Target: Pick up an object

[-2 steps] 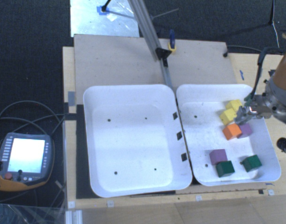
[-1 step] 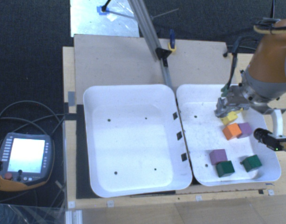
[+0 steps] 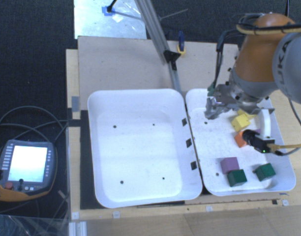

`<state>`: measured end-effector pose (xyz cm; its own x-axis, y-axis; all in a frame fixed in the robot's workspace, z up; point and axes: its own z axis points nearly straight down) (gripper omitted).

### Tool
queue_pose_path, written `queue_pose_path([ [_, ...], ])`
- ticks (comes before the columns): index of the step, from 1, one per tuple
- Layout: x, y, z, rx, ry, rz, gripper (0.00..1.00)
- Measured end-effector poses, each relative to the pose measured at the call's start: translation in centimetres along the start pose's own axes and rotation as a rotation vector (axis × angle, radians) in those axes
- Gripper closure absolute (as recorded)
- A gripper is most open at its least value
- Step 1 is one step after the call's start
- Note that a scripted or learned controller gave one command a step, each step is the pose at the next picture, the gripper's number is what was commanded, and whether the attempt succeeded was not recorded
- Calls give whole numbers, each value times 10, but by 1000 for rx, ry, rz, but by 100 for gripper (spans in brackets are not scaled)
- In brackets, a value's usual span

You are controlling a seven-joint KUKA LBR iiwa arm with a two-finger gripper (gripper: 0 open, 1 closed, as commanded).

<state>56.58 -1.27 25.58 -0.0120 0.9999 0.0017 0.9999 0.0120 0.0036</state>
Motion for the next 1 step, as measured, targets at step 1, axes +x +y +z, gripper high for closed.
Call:
queue_pose_path([
  [1,53,28,9,0,0,1,100],
])
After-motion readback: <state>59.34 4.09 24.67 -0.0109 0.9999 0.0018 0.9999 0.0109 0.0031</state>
